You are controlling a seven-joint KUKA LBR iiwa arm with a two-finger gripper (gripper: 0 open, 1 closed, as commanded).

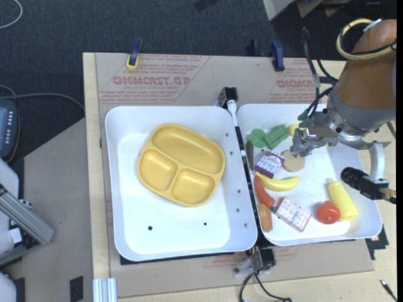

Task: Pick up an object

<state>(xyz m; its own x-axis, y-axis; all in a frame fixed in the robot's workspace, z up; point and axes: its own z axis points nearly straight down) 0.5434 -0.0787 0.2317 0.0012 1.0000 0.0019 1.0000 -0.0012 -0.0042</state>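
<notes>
Yellow divided plate (181,164) lay in the left bin (119,187), toy food filled the right bin (371,222), banana (279,183), tomato (327,212), tool (302,145) hung over a tan disc (293,163), its opening impossible to tell.

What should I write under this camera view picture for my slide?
Robot arm's tool hovers over toy food in the right bin; yellow divided plate sits in the left bin.

Glossy yellow plastic tray (181,163), smooth white bins (119,168) — cardboard-like bench (101,80)
</notes>
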